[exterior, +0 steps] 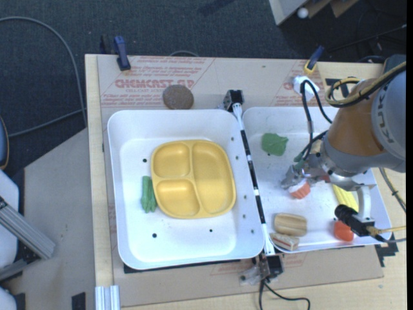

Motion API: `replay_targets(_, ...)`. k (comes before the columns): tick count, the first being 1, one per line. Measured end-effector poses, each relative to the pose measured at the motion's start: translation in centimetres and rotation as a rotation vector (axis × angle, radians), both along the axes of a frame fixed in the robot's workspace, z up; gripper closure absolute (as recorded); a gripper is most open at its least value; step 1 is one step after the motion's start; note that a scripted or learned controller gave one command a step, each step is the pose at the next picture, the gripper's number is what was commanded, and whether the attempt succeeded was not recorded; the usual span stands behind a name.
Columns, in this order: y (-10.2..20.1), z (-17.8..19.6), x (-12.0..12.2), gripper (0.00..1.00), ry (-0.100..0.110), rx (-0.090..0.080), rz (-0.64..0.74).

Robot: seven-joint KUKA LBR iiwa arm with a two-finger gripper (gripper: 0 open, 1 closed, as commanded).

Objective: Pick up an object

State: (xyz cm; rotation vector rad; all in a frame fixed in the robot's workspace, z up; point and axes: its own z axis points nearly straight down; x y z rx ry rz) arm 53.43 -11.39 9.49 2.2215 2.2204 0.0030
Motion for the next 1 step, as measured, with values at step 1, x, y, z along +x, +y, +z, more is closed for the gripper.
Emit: replay_targets(1,6.46,9.06,5.73,1.00,-0.001,0.000,0.003)
